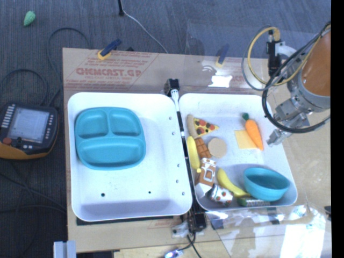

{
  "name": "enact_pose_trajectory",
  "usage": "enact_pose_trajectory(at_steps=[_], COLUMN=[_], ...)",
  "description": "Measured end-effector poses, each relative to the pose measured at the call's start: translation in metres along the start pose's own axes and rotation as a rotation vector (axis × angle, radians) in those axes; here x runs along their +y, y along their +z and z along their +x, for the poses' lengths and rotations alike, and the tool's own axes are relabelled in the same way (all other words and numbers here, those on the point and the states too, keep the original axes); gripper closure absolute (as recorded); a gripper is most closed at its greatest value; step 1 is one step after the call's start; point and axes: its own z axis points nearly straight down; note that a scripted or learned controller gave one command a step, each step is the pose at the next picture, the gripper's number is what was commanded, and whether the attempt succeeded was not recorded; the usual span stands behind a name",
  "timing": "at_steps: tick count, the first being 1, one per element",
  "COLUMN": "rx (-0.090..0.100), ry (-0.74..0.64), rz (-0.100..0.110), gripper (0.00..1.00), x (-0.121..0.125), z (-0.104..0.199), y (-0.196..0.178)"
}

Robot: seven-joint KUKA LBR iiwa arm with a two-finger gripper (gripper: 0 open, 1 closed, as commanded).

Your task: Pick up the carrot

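Observation:
The carrot is orange with a small green top. It lies in the right bin near the right wall, its tip pointing toward the front, partly on a yellow cheese slice. My gripper hangs over the bin's right rim, just right of the carrot and apart from it. Nothing shows in its grasp.
The right bin also holds a pizza slice, a waffle piece, a round cookie, two bananas, and a blue bowl. A blue divided plate sits in the left bin. Cables loop above the arm.

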Motion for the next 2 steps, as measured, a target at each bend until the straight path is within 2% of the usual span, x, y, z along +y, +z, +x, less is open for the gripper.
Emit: enact_pose_trajectory(at_steps=[1, 2], rx=[-0.002, -0.005], ry=[0.018, -0.033], rz=[-0.005, 0.003], gripper=[1.0, 1.0], x=[0.002, -0.077], z=[-0.043, -0.117], y=[0.142, 0.053])
